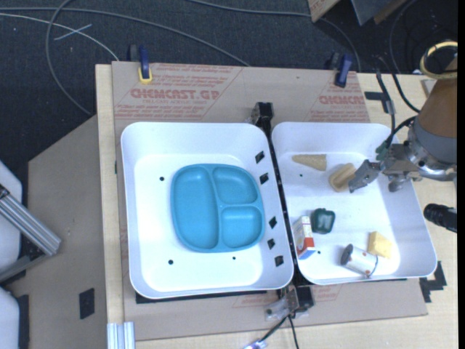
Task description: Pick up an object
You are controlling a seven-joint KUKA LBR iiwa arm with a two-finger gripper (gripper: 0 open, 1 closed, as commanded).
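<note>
While tan block lies stubby, pale, tool beside it, spread apart.

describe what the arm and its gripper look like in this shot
The arm is rounded, with an orange-brown band above a grey and silver metal wrist. The gripper is small, dark grey metal, with slim fingers. Black cables loop behind the arm at the bench's right edge.

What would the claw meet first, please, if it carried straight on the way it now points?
Probably the tan rounded foam block just left of the claw in the right white bin; height above it is unclear from this slanted view.
</note>
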